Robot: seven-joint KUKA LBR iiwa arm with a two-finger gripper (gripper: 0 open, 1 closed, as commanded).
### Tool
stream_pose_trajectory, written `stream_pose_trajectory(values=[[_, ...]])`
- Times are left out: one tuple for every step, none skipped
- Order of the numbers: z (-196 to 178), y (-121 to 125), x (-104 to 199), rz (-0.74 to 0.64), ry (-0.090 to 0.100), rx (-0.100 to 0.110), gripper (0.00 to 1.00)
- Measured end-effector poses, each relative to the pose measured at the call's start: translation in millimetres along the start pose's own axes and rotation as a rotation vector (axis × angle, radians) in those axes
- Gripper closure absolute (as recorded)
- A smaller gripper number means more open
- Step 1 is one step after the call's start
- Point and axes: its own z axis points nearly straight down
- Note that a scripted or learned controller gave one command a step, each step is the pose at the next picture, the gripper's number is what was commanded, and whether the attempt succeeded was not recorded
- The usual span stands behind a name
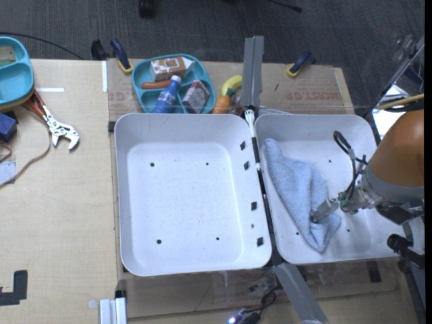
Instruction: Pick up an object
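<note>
Worktop (54,235): pale wood surface, with broad bare room at 8 o'clock; dark carpet floor lies beyond its far edge at 12 o'clock.
Left bin (185,198): shallow white tray at the centre, its floor bare apart from a few small dark holes; its right rim lies just beside the right bin.
Right bin (304,130): white tray at 3 o'clock, holding the cloth; bare floor shows along its far rim.
Arm (405,160): grey with an orange band, reaching in at 3 o'clock over the right bin's right edge.
Cloth (297,187): pale blue towel, crumpled, running from the right bin's upper left corner down toward its near edge.
Blue tray (145,73): at 12 o'clock behind the left bin, holding a small box, a bottle and packets.
Gripper (325,211): low in the right bin, at the cloth's lower right edge; whether its fingers are spread or closed cannot be told.
Wrench (57,130): at 9 o'clock on the worktop.
</note>
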Motion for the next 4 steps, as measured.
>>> stream_pose_trajectory(values=[[-0.6,40.3,-28.5,0.141,-0.002,-0.003,0.0],[0.0,24.3,22.9,0.059,0.0,-0.001,0.0],[-1.1,75.1,-49.6,0.129,-0.004,-0.003,0.0],[-0.4,50.3,2.5,-0.014,-0.001,-0.001,0.0]])
